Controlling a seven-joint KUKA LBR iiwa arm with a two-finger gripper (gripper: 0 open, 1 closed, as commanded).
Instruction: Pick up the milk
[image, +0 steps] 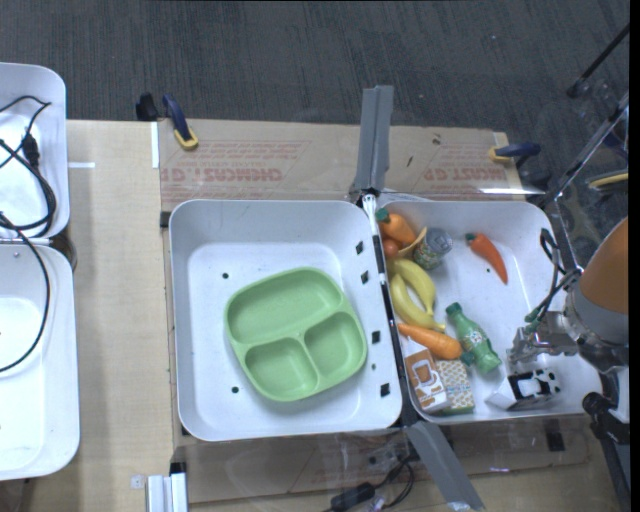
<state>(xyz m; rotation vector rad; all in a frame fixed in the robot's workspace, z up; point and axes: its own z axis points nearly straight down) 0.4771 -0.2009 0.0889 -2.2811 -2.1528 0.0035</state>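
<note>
Two white bins sit side by side below me, and my pincer (535, 345) hangs low in the right bin (520, 225), near its right wall. Whether it is open or closed I cannot tell. Just beneath it the milk (528, 388), a small white carton with black patches, lies on its side on the bin floor, right of the green bottle (472, 340) and the snack box (440, 385).
</note>
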